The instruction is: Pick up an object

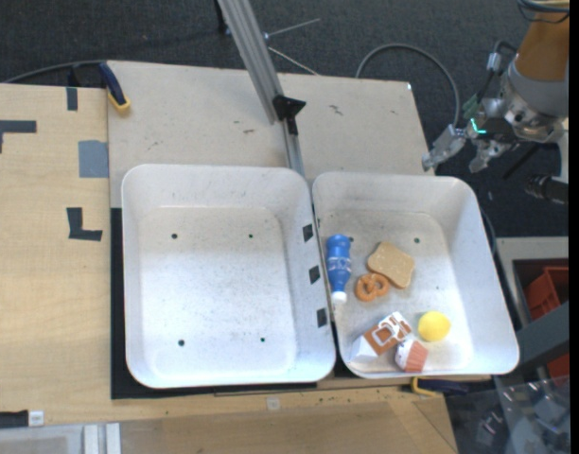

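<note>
The arm (543, 50) shows an orange band over a grey, rounded wrist section. Below the wrist sits a dark metal block with thin black cables looping around it and a small green-lit spot on one side. The tool (460, 151) is made of pale grey metal, with two slim fingers (439, 151) that look angular and bare.

Two shallow white plastic bins side by side on bench. In right bin (460, 197): blue plastic bottle (338, 263) at left wall, tan bread slice (393, 264) right of it, orange pretzel (370, 288) between, yellow ball (434, 326) nearer front, orange-white carton (388, 334) just left of ball.
</note>
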Robot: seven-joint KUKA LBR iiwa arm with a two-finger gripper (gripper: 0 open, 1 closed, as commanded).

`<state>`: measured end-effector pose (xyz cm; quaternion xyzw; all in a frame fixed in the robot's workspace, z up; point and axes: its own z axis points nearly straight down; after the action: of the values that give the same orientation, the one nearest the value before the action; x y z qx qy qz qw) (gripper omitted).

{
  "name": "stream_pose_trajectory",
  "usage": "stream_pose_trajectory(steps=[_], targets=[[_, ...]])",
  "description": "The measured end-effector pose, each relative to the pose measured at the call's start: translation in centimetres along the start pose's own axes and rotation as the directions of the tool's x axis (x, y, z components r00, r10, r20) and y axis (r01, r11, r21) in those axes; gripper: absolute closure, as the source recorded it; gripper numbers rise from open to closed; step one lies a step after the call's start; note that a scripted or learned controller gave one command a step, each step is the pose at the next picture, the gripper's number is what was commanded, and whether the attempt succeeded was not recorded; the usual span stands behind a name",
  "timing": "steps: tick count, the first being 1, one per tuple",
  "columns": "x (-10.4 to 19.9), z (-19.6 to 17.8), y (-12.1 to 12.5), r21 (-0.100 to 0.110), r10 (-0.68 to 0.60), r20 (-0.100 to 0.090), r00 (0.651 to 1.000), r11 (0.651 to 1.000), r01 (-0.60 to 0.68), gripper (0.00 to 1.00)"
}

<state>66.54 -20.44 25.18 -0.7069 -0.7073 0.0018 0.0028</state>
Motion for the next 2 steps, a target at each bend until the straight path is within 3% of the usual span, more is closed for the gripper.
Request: stream_pose_trajectory(steps=[1,2], targets=[[0.0,-0.4,0.1,-0.005,-0.002,0.003,1.0,1.0,0.002,0.0],[0.6,4.1,0.0,-0.002,-0.001,0.002,1.0,1.0,0.001,0.0]])
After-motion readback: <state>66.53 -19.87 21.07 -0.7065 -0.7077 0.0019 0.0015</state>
